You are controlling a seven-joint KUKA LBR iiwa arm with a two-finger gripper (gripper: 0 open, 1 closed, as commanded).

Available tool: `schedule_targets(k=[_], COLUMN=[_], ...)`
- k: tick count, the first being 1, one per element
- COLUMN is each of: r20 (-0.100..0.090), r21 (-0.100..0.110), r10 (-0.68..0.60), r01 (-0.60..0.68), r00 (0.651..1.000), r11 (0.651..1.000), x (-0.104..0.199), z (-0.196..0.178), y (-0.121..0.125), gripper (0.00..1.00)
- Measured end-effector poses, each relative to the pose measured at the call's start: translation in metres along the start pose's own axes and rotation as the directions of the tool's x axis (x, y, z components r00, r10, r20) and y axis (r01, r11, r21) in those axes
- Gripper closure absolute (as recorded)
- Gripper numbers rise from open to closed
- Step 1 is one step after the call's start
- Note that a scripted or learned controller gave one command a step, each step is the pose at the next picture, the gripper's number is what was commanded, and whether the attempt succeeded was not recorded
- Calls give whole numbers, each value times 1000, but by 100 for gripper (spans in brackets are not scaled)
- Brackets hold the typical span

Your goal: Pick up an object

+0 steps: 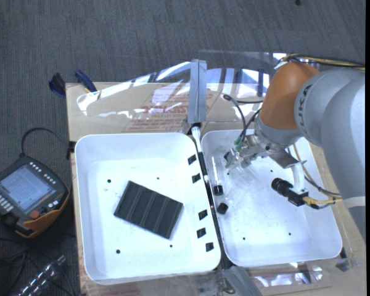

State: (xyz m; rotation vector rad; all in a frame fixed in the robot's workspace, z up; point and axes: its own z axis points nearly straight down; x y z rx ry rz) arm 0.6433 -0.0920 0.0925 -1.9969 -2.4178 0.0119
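Dark ribbed block (148,209) lies in left bin (92,159).

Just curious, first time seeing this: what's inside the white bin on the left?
The left bin holds one dark ribbed rectangular slab, lying flat and tilted. A few small dark specks dot the floor. Whatever lies under the slab is covered.

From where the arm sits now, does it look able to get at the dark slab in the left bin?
Probably yes. The slab lies flat in the open in the left bin, with nothing on or beside it. The gripper is over the right bin, so it must cross the divider first.
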Motion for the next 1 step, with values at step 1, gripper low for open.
schedule_targets(k=[1], r20=[-2], r21=[-4], r10=[26], r01=[-26], r00=[1000], r11=[1000], x=[28], z=[-126], y=[6], gripper=[100])
